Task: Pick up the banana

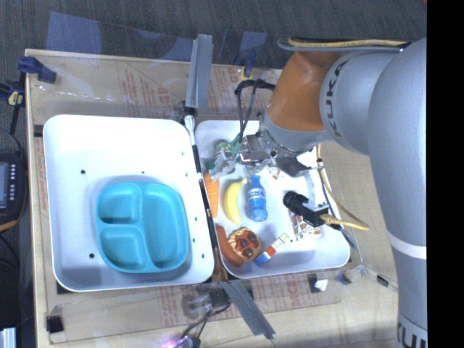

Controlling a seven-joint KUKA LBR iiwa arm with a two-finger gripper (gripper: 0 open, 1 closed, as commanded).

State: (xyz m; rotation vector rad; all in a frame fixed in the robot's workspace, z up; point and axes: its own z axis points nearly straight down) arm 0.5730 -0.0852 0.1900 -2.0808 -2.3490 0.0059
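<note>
Yellow banana [233, 201] lies in the right bin [341, 256], the bottle [256, 199] touching it at three o'clock. Our pincer [254, 154] hangs at its twelve o'clock; its opening we cannot tell. We should descend clear of that bottle.

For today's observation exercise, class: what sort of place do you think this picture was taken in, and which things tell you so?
Most likely a robotics lab bench set up for picking trials. A grey and orange arm reaches over two white bins, the right one holding a toy-like banana and small bottle, the left a blue divided tray.
</note>
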